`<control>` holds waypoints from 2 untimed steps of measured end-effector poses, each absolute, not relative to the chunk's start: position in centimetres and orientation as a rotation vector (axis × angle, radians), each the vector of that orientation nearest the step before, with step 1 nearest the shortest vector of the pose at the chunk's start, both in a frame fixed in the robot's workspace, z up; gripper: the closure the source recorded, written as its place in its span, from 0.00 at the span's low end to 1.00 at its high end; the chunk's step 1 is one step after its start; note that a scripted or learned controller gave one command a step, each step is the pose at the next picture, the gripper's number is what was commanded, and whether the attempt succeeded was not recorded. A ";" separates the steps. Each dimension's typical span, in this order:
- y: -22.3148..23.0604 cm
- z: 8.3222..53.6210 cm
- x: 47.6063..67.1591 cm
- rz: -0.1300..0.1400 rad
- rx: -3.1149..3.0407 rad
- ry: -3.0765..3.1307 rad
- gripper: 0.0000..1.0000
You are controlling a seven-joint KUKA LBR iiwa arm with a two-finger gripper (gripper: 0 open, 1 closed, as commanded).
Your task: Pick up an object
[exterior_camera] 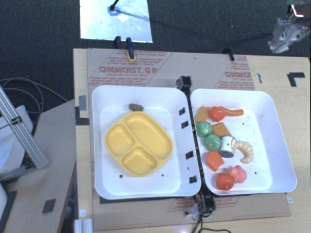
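The right bin (279, 130) holds several toy foods. Among them are a red-orange chili (226, 113), two green pieces (204, 128) (212, 141), a white can (227, 144), a pale shrimp (244, 150), a red block (214, 160), a red tomato (224, 180) and a pink piece (237, 173). My gripper (287, 35) hangs at the top right, beyond the far edge of the bench and well away from both bins. Nothing shows in its grasp.
The left bin (104, 174) holds a yellow divided plate (139, 142) and a small brown object (135, 107) near its far wall. A black divider (192, 135) runs between the bins. A shiny square sheet (115, 12) lies on the floor behind the bench.
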State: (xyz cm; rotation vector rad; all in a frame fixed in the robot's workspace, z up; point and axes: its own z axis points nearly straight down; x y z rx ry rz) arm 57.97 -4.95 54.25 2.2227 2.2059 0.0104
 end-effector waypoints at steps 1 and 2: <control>-4.3 53.5 58.3 0.003 2.216 2.223 0.00; 1.4 53.5 65.1 0.007 2.208 2.230 0.00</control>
